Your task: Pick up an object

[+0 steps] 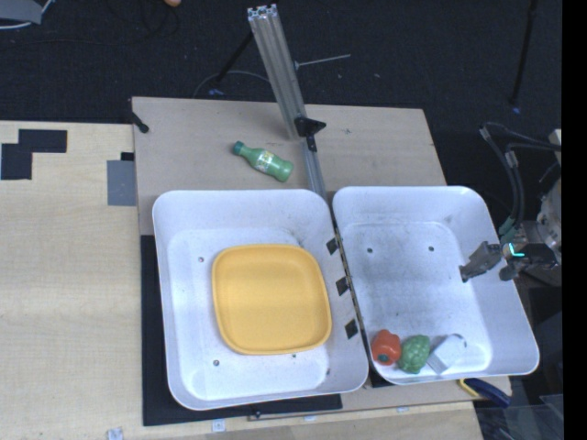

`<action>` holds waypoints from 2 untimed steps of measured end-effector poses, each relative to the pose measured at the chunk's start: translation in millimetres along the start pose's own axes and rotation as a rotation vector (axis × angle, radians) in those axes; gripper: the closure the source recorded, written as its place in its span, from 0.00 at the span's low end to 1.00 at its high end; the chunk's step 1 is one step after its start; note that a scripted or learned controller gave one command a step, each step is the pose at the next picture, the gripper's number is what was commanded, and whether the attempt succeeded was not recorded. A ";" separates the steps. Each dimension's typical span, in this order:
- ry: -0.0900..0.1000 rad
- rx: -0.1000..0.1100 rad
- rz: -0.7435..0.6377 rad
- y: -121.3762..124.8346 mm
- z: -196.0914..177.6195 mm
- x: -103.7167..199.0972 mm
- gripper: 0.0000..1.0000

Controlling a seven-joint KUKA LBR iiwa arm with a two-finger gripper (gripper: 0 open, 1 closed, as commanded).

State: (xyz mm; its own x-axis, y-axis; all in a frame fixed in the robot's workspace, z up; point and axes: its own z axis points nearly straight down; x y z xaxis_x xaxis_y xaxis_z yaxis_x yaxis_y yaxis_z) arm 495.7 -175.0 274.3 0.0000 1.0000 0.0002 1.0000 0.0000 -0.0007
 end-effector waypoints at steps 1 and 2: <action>0.000 0.000 0.000 0.0 0.0 0.0 0.00; 0.001 0.005 0.000 -8.8 58.1 -2.6 0.00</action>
